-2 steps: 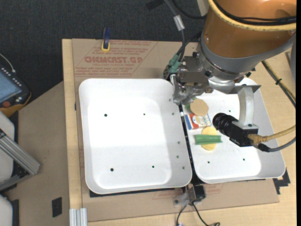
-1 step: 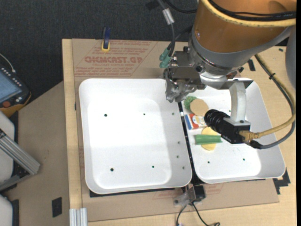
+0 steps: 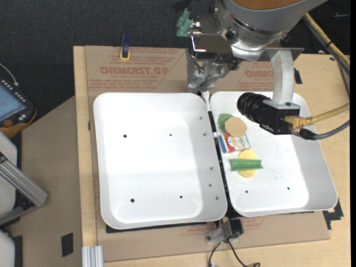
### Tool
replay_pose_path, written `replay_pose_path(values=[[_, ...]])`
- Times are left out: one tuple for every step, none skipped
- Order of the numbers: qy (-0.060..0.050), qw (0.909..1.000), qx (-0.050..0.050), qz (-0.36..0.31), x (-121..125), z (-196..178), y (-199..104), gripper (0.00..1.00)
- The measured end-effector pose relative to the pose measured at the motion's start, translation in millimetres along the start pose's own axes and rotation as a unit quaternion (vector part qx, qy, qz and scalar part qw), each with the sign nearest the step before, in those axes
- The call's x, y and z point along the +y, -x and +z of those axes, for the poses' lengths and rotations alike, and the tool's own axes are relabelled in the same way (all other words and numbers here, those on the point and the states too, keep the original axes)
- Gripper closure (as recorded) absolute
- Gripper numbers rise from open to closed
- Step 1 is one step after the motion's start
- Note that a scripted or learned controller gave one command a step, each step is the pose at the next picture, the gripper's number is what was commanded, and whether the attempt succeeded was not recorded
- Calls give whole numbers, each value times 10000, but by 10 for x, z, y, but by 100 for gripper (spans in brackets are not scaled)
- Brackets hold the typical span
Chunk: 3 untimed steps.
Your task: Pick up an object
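**Arm hangs at the back rim; small objects bunched by the divider**

From where I stand, the seam where the two white bins meet is the thing to steer by. The gripper [image 3: 201,82] hangs right at the far end of that seam, over the back rims, with the grey arm [image 3: 261,10] and its orange band looming above it. I cannot tell how its fingers stand; they are a dark tangle against the cardboard, and nothing shows between them.

The objects all lie just right of the seam, in the right bin [image 3: 311,171], crowded against its left wall. Nearest the back is a green piece [image 3: 223,118], touching a round tan disc [image 3: 236,127]. In front of those lies a flat red, white and blue packet [image 3: 232,144], and nearer still a green stick [image 3: 246,163] lies across a yellow piece [image 3: 248,172].

A black cylindrical camera [image 3: 261,111] on a white bracket [image 3: 283,79] overhangs the right bin just right of the disc, with a tan hose [image 3: 328,114] running off.

Right of the cluster the bin floor lies open toward its far wall. Left of the seam, the left bin [image 3: 150,160] shows bare white floor with a few dark dots.
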<state>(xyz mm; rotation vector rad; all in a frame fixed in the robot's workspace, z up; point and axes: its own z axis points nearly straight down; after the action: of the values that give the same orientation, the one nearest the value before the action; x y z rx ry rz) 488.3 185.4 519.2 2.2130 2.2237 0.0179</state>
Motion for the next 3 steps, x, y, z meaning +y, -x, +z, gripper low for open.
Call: replay_pose_path(values=[[-107,9999,-42,-1,-114,826,-412,100],[-141,9999,-66,38,-150,2742,-201,100],[-36,10000,-22,31,92,2397,-177,100]])
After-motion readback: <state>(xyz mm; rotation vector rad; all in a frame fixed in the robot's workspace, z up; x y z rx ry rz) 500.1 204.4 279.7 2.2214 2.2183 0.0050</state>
